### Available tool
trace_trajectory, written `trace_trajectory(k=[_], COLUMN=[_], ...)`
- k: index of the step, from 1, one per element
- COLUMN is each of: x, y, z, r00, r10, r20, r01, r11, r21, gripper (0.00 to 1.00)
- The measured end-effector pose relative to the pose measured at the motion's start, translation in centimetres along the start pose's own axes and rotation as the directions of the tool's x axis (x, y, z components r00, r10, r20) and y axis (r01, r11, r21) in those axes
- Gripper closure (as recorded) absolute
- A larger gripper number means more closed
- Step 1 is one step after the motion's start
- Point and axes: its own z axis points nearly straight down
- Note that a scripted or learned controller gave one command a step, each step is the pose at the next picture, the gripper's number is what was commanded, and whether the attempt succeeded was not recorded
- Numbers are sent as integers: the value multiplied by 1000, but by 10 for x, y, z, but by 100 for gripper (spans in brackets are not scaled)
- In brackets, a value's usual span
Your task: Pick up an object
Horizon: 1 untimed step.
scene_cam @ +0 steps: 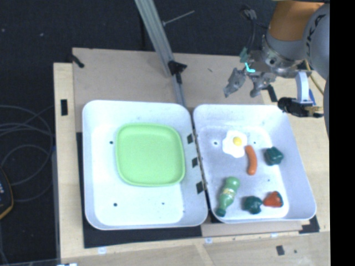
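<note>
Closest to me, along the near wall of the right bin (299, 190), I see three things in a loose row: a green bottle (227, 195) lying tilted toward the divider side, a dark green piece (252, 204) just beside it, and a red-orange piece (273, 199) touching or nearly touching that green one, close to the bin's near-right corner. There is little free floor between those three and the near wall.

Further in, an orange sausage (251, 159) lies roughly lengthwise in the middle of the bin, with a second dark green piece (273, 156) off to its right, near the right wall but apart from it. A fried egg (235, 143) sits just beyond the sausage, its edge almost meeting the sausage's far end. The far strip of the right bin, behind the egg, is bare white floor, the widest open room there.

In the left bin (97, 148) I see a light green plate (150, 154) lying flat near the centre, with bare margin on all sides.

Beyond the right bin's far rim, over the tan desk (122, 76), my pincer (247, 85) hangs with its two fingers spread apart and nothing between them, well clear of every object. A grey pole (158, 35) slants across the desk toward the bins' shared edge.
</note>
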Motion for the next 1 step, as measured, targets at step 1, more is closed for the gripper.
trace_trajectory(k=[1], x=[0], y=[0], z=[0], r00=[1000], r10=[0], r20=[0], r01=[0], r11=[1000], r21=[0], gripper=[0])
